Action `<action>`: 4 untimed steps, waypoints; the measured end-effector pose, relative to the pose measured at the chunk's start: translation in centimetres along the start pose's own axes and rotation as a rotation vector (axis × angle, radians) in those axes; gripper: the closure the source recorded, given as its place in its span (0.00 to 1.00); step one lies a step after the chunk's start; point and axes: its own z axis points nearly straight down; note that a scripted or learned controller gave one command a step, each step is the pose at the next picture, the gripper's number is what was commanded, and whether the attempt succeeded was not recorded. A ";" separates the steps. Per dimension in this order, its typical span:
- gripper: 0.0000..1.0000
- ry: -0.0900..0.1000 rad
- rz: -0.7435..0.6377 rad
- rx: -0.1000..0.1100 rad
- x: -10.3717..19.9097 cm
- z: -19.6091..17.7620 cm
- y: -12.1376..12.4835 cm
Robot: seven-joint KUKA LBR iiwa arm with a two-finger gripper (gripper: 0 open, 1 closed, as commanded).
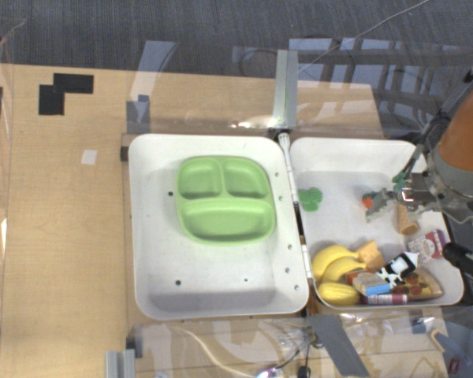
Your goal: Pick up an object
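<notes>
Right bin (343,168), approach step: end effector (407,196) low at the far right side, finger state not discernible, beside a cork-like piece (407,220) with bananas (337,264) nearer the front; next move, by estimate, a centred descent onto one item.

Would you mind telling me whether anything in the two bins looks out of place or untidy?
Nothing looks damaged or spilled. The green plate sits alone, flat, in the left bin. In the right bin, the bananas and small items crowd the near corner.
</notes>
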 end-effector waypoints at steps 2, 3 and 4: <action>0.00 -0.001 0.082 -0.008 -1.9 11.0 11.4; 0.00 -0.003 0.029 -0.009 -4.9 10.9 7.4; 0.00 0.002 -0.014 -0.012 -5.3 10.8 3.6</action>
